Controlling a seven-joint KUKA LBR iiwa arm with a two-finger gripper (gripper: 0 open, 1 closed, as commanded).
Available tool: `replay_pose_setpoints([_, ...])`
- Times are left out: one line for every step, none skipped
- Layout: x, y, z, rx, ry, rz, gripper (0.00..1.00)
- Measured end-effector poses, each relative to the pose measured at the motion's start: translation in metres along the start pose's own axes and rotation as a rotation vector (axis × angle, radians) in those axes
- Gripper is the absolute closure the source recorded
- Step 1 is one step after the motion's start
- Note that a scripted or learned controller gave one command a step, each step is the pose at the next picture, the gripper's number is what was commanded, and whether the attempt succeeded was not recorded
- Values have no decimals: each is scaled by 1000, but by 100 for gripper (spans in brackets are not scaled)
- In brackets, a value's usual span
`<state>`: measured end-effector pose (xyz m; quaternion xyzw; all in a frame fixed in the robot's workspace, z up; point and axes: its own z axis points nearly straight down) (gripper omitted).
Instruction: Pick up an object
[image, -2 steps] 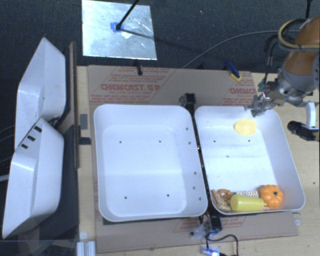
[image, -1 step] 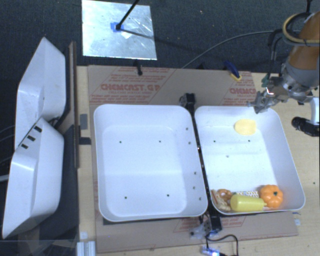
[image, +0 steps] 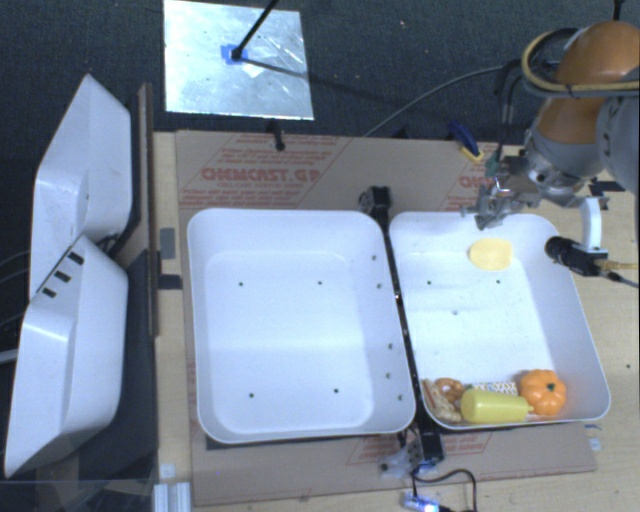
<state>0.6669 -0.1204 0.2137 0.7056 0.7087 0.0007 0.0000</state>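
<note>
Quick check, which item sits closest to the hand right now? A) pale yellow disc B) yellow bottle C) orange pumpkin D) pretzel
A: the disc lies in the right bin's far end just below the hand, apart from the items along the near edge.

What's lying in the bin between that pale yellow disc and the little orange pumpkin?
Nothing: the camera view shows bare white bin floor between the pale yellow disc and the orange pumpkin.

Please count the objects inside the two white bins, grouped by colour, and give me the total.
Yellow: 2, a flat disc and a bottle-shaped toy
Orange: 1, a small pumpkin
Tan: 1, a pretzel-like piece
Total: 4, all in the right bin
</note>
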Motion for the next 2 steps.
replay_pose_setpoints([55, -7, 4, 0, 0, -1, 100])
replay_pose_setpoints([118, -1, 1, 0, 1, -2, 100])
